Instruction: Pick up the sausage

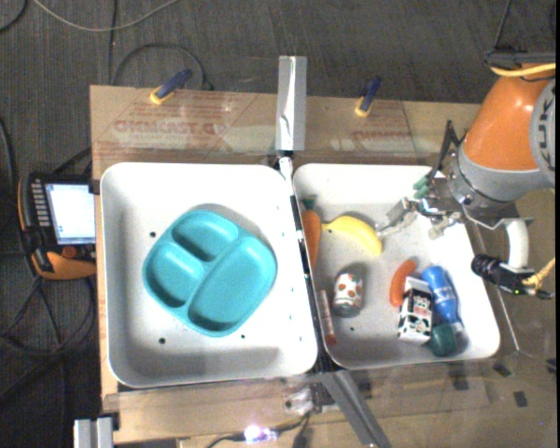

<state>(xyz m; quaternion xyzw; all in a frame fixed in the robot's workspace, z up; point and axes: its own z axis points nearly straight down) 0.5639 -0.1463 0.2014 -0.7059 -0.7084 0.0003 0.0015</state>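
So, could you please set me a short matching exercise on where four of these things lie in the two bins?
Things:
1. teal divided plate
2. banana
3. blue bottle
4. carrot

Places:
A. along the right bin's left wall
B. near the right bin's right edge, beside the black-and-white carton
C. in the left bin
D. in the upper middle of the right bin, just left of the gripper

Pairs: 1-C, 2-D, 3-B, 4-A
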